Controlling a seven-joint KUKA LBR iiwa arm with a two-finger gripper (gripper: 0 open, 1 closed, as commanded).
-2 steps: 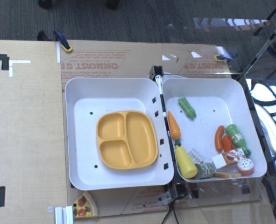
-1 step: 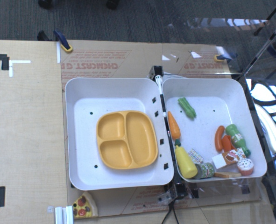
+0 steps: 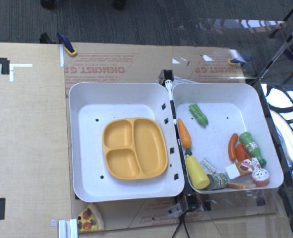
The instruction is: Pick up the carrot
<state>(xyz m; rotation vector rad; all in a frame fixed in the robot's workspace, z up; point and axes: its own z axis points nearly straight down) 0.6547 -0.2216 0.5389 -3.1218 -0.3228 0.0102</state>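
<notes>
Against the right bin's (image 3: 250,95) left wall lies the carrot (image 3: 184,133), smooth, tapered, orange, with open white floor to its right; a yellow bottle (image 3: 196,172) sits just nearer. Toys crowd the near-right corner. A divided yellow plate (image 3: 135,148) fills the left bin (image 3: 87,98). End effector's state: cannot tell

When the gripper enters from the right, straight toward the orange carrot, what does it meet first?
If it travels low, the right white bin's right wall; beyond it, the red toy sausage lies close to that line.
</notes>
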